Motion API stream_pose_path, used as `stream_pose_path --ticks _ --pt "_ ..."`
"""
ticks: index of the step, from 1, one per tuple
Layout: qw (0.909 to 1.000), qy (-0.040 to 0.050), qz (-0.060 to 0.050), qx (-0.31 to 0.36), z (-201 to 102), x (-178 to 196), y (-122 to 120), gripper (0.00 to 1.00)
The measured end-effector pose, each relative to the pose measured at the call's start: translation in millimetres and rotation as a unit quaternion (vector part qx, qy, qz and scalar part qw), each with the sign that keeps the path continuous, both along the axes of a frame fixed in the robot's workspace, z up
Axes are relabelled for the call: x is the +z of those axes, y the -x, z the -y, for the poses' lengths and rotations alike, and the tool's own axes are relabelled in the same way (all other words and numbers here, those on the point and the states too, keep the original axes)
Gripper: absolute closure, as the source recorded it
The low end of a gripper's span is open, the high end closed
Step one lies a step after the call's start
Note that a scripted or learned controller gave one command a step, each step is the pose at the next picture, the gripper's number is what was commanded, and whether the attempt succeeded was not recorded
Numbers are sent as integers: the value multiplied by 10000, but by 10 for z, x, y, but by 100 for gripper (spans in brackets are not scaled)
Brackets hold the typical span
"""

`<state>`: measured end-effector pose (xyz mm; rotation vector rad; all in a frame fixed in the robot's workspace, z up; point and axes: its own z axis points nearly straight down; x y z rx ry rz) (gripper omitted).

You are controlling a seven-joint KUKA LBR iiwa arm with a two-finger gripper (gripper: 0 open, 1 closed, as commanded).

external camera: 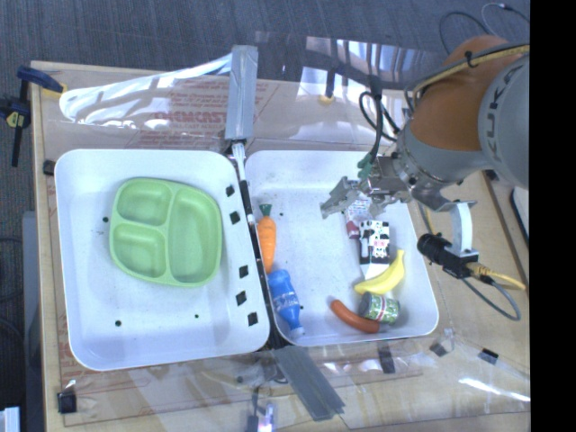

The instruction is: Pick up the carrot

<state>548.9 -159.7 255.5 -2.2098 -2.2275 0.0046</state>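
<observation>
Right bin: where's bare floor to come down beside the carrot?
Bare floor lies mid-bin, between the orange carrot at the left wall and the gripper, and along the far wall. Crowded: blue bottle below the carrot, and the near right corner with yellow banana, can, sausage.

A green divided plate (166, 231) lay in the left white bin (76, 331). The right bin (310, 174) held a blue bottle (284, 301), a banana (383, 275), a sausage (351, 317), a small can (382, 309) and a black-and-white carton (374, 239).
</observation>
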Motion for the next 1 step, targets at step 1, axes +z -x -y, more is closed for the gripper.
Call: stream_pose_path --ticks 1 --pt "9951 -1 4 990 -536 -943 -359 0"
